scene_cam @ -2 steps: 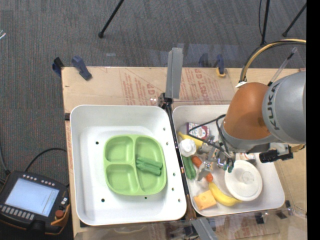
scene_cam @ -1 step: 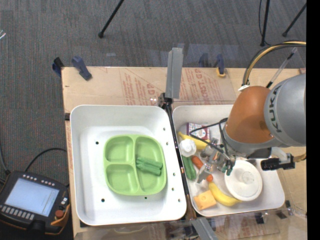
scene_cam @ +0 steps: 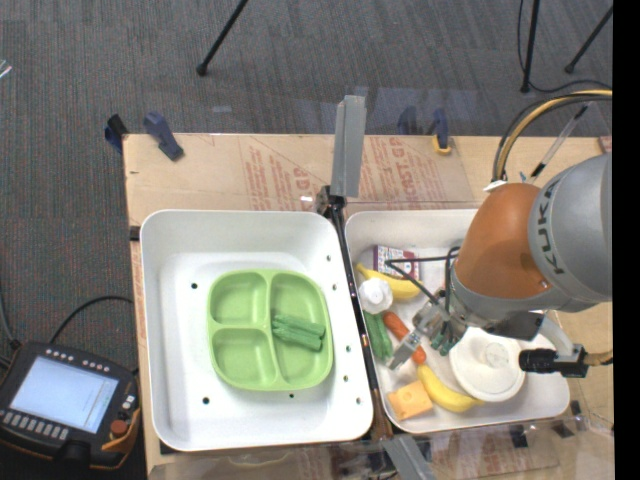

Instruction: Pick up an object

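My gripper is low in the right bin, near its left side. It is open, with one finger left of an orange carrot and the other to its right. The carrot lies flat on the bin floor with its lower end between the fingers. Close by lie a green pod, a white bottle, two yellow bananas, a cheese wedge and a round white lid.
A purple and white box lies at the back of the right bin, partly under the arm. The left bin holds a green divided plate with a green piece on it. A teach pendant sits on the floor at the left.
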{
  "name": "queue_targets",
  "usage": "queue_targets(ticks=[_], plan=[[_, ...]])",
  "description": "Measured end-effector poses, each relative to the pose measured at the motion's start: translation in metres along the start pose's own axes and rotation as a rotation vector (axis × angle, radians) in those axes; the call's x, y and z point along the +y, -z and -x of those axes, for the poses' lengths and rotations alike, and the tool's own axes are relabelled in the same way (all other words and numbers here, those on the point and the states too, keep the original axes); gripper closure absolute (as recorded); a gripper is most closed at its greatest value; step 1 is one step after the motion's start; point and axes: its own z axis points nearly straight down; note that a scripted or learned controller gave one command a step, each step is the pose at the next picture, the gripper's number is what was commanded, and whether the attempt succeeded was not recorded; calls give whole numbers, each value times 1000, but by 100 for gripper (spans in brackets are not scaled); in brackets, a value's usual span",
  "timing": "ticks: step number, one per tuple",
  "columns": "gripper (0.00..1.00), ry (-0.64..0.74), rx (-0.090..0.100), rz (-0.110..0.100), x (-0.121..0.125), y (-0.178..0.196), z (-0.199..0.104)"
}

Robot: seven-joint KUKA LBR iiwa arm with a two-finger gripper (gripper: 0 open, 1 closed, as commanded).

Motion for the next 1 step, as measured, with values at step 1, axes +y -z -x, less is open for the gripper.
queue_targets(ticks=[1], plan=[[100, 7, 2, -2, 1, 9, -1]])
